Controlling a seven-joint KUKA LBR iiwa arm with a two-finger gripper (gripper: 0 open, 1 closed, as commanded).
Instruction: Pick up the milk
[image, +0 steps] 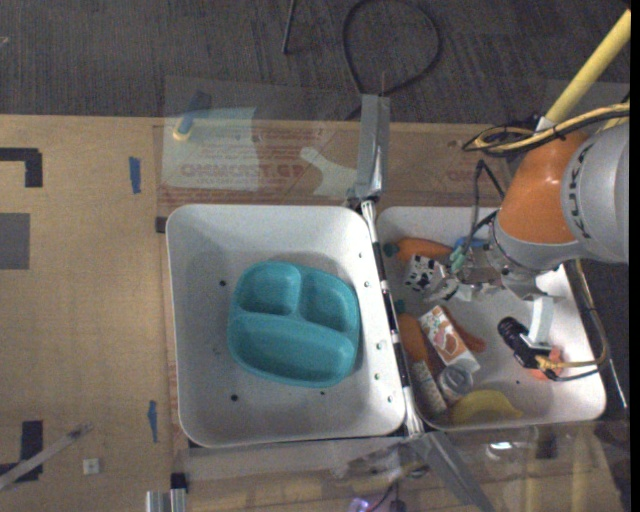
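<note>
The small white-and-orange milk carton (447, 335) lies flat, long axis running upper-left to lower-right; the claw's (452, 281) opening is unclear.

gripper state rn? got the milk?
Gripper: cannot be told, fingers too small and cluttered. It sits beside the milk in the right bin; no grasp visible.

right bin (590, 400) crowded: carrots (425, 247), snack packet (447, 335), banana (485, 406) hem the milk carton (424, 272); left bin (200, 400) roomy (teal divided plate (295, 322) centred).
</note>
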